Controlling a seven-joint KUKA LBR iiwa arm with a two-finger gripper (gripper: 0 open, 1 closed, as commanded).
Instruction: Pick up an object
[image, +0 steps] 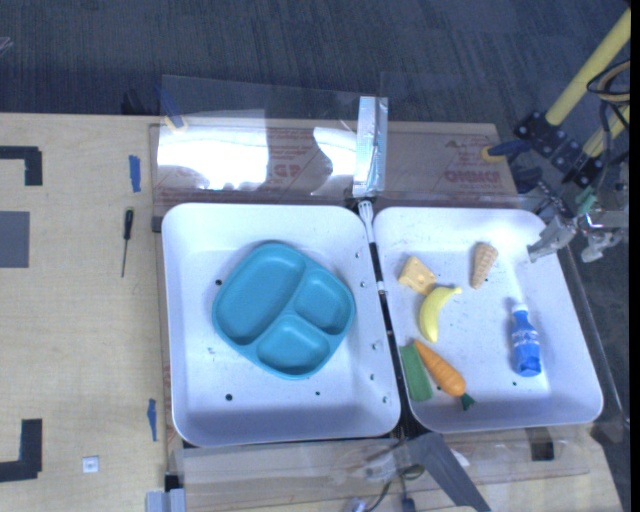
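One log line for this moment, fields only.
gripper: right bin's far-right rim | holding: nothing seen | nearest: cone | plate: left bin

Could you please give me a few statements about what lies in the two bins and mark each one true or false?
1. The blue divided plate lies in the left bin. True.
2. The banana lies in the left bin. False: it lies in the right bin.
3. The carrot lies beside a green item. True.
4. The blue bottle stands on the plate. False: it lies in the right bin.
5. The gripper is at the right bin's far right corner. True.
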